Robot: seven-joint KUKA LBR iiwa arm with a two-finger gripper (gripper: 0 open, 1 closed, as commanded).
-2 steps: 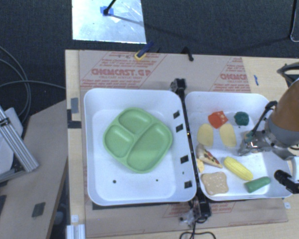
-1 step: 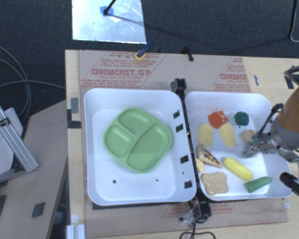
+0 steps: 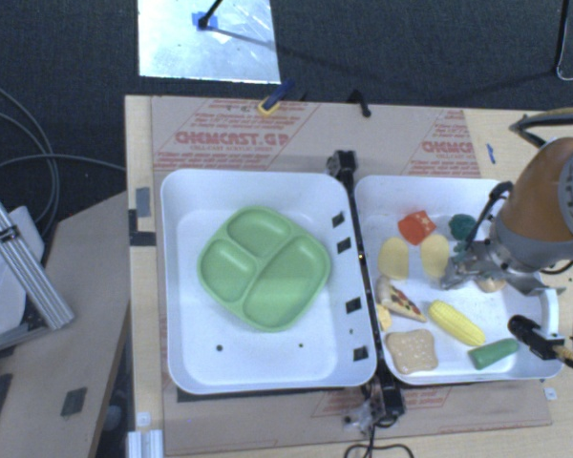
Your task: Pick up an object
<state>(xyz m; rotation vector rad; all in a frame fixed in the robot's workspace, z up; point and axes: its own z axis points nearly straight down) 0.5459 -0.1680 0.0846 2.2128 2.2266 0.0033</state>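
The right bin [image 3: 530,375] holds several toy foods. A red pepper [image 3: 416,225] and a dark green piece [image 3: 461,225] lie at the back. Two pale yellow pieces [image 3: 393,256] [image 3: 435,253] sit mid-bin. A pizza slice [image 3: 399,301], a yellow corn cob [image 3: 456,322], a slice of toast [image 3: 413,349] and a green pickle [image 3: 493,352] lie nearer the front. My gripper [image 3: 458,273] is low inside this bin, just right of the second yellow piece and above the corn. A small beige item [image 3: 489,281] shows beside it, partly hidden by the wrist.
The left bin [image 3: 186,351] holds a green divided plate [image 3: 265,266]. A black divider with clips [image 3: 355,265] runs between the bins. The arm [image 3: 552,203] covers the right bin's right side. A shiny sheet [image 3: 208,27] lies beyond the bench.
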